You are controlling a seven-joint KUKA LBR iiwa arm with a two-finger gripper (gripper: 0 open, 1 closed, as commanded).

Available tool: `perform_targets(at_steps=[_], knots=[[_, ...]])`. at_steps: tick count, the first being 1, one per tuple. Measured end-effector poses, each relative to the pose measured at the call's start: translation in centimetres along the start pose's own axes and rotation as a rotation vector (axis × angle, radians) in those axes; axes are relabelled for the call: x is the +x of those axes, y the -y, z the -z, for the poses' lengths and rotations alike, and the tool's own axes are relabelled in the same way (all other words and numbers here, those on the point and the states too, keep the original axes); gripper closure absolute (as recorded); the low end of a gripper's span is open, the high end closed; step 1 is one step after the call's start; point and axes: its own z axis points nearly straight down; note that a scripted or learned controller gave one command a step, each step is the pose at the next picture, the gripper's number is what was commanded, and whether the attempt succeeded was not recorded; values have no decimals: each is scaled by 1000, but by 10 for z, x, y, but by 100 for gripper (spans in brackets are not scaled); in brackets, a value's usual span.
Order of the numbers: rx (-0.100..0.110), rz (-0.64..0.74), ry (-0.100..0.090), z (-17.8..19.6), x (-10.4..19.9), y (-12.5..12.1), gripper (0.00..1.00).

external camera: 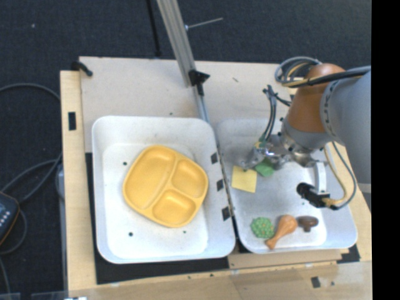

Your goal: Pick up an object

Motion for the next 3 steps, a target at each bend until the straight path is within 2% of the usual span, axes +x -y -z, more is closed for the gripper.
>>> perform_targets(at_steps=[1,3], knots=[[-6,-4,-1,14,-1,-2,100],[-5,4,-2,103,2,-6,100]])
